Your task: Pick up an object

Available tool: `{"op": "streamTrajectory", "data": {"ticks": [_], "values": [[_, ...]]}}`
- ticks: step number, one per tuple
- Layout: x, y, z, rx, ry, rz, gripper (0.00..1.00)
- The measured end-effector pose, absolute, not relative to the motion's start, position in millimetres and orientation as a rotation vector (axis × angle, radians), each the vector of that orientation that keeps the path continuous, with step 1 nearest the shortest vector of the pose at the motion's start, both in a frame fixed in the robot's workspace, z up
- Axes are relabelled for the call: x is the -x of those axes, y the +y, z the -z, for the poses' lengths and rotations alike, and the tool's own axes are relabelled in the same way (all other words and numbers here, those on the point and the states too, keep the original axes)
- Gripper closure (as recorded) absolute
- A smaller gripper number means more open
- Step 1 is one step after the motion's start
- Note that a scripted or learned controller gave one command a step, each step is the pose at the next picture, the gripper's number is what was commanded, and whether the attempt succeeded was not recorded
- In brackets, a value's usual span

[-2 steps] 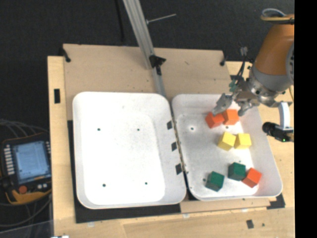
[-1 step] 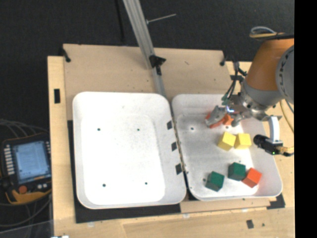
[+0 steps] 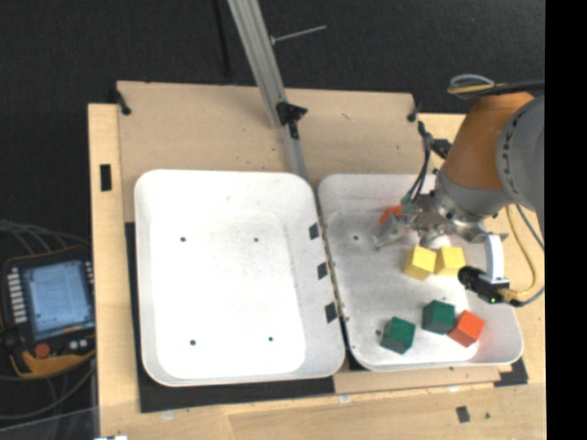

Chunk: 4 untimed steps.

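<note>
My gripper hangs low over the upper part of the right bin, below the grey wrist and its orange band. Just under it lie two yellow blocks side by side, close to or touching it. A small orange piece shows at the gripper's upper left, partly hidden by it. Nearer the bin's front sit two green blocks and an orange-red block.
The left bin lies beside the right one, with a row of dark clips along their shared edge. A slanted metal pole rises behind the bins. A tablet-like pendant sits off the bench at far left.
</note>
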<state>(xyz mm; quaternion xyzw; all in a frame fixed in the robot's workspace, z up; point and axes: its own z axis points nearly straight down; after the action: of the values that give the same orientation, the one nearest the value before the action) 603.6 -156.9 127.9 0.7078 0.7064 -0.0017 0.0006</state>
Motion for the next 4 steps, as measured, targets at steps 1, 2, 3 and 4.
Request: {"op": "streamTrajectory", "data": {"ticks": [1, 2, 3, 4], "values": [[-605.6, -157, -141, -2.227, 2.210, -0.007, 1.00], [-608.5, -155, -186, -2.215, 2.220, -0.006, 1.00], [-609.7, -156, -210, -2.216, 2.222, -0.005, 1.00], [-597.6, -110, -212, -2.215, 2.228, -0.001, 1.00]]}}
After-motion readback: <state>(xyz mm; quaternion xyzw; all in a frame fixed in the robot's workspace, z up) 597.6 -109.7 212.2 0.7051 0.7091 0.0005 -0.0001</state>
